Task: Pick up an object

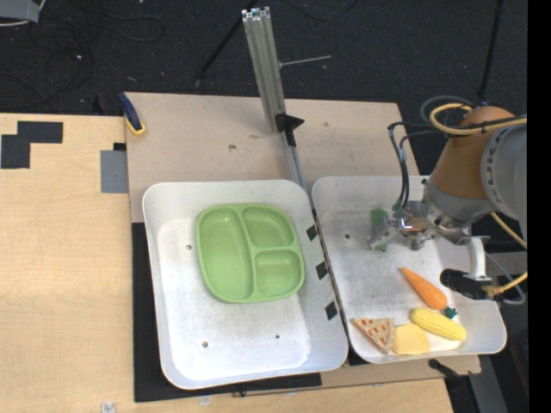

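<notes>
Two white bins sit side by side on the bench (215, 136). Left bin (172, 317) contains a green tray (250, 252). Right bin (362, 274) contains a carrot (424, 287), corn (437, 323), a pizza slice (374, 331) and a yellow piece (411, 341), grouped at its near corner. Gripper (379, 231) is low over the bin's far half; finger state cannot be determined.

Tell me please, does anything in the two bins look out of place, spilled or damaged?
Nothing stands out. The green divided plate lies flat in the left bin. In the right bin, the carrot, corn cob, pizza slice and yellow piece sit close together near the front corner, none looking broken.
</notes>
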`<state>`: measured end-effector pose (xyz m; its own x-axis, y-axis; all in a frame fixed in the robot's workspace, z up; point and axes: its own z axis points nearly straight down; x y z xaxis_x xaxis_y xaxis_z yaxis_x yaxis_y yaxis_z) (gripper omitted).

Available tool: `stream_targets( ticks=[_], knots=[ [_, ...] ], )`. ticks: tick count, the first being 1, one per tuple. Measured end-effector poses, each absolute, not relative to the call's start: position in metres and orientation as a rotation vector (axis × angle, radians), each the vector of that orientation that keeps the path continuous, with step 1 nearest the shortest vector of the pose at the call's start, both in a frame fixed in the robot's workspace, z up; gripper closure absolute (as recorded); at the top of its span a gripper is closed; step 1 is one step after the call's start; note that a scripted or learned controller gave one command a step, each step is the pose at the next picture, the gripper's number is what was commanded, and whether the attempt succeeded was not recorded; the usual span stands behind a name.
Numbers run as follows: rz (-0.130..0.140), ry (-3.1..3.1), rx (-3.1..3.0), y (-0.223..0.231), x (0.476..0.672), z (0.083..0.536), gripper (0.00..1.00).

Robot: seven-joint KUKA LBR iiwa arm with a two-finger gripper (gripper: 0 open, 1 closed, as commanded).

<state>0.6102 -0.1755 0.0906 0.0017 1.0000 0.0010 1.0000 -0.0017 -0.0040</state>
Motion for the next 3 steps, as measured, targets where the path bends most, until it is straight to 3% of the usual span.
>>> stream_targets(
  ticks=[1, 3],
  knots=[
    [0.003, -2.217, -2.223, -0.176, 0.61, 0.103, 1.0],
    [-0.003, -2.227, -2.222, -0.17, 0.613, 0.209, 1.0]
  ],
)
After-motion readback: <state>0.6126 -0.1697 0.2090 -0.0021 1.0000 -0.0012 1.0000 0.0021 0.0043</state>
